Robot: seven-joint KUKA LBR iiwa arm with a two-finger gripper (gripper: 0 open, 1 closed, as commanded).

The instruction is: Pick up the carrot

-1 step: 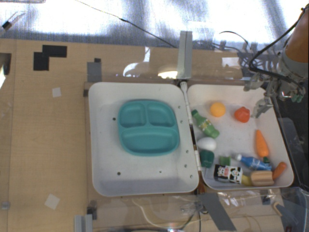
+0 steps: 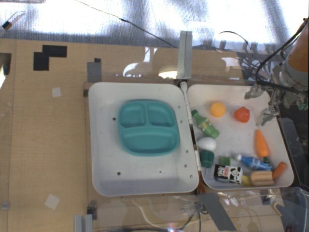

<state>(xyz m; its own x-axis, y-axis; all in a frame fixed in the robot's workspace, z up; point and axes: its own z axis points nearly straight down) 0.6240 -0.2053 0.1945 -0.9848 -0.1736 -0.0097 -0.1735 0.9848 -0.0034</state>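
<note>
While the carrot (image 2: 261, 144) lies at the right of the right bin (image 2: 231, 92), the gripper (image 2: 261, 105) hovers just above it, fingers spread and holding nothing.

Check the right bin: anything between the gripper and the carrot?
Nothing visible. The gripper is over the right bin's far right corner, and the carrot lies just below it in the view, along the right wall, bare bin floor between them. The red tomato sits off to the left, clear of that line.
</note>
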